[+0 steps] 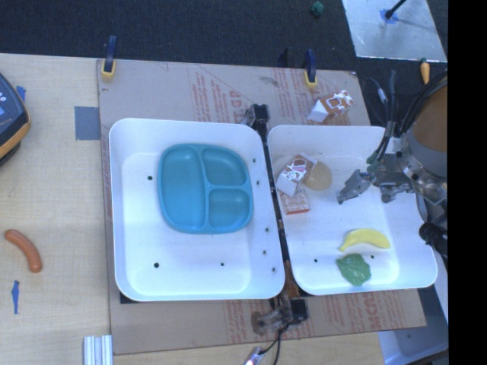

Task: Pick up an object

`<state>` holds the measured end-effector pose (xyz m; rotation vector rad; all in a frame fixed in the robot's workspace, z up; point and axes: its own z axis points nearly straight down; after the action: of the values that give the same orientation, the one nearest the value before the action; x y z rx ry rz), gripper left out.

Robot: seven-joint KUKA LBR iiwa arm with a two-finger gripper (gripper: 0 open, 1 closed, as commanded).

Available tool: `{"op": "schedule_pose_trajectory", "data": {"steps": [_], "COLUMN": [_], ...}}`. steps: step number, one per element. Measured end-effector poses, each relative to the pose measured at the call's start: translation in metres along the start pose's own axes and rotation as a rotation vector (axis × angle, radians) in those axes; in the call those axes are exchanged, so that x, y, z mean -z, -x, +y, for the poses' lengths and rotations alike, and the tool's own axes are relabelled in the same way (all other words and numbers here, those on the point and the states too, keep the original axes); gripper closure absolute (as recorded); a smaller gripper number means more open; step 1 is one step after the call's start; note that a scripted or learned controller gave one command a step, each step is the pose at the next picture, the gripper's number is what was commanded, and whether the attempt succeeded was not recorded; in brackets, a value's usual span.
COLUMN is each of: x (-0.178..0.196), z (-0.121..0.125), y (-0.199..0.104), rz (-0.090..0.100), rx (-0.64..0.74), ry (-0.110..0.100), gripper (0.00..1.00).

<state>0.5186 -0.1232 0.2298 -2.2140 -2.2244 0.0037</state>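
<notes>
Single fixed camera, mounted above the desk [53,204], looking down at a slant. Framing is medium-distance: both white bins fit whole within the frame, the left bin [122,204] toward 9 o'clock, the right bin [396,226] toward 3 o'clock. Dark floor [190,14] runs along the 12 o'clock edge, so the lens tilts away from the near side at 6 o'clock. The arm [430,128] enters from 3 o'clock. No second view is supplied, so no overlap applies.

Tool [364,188] above right bin [396,280] (banana [364,239] near).
</notes>
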Motion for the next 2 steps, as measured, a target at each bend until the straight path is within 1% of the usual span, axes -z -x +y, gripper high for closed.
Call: {"op": "schedule_pose_trajectory", "data": {"steps": [1,2], "x": [-0.134,-0.069], "z": [-0.039,0.012], "y": [0.003,0.087], "rz": [-0.004,-0.003], "rx": [0.001,-0.002], "ry": [0.013,0.004], "gripper": [0.00,0.00]}}
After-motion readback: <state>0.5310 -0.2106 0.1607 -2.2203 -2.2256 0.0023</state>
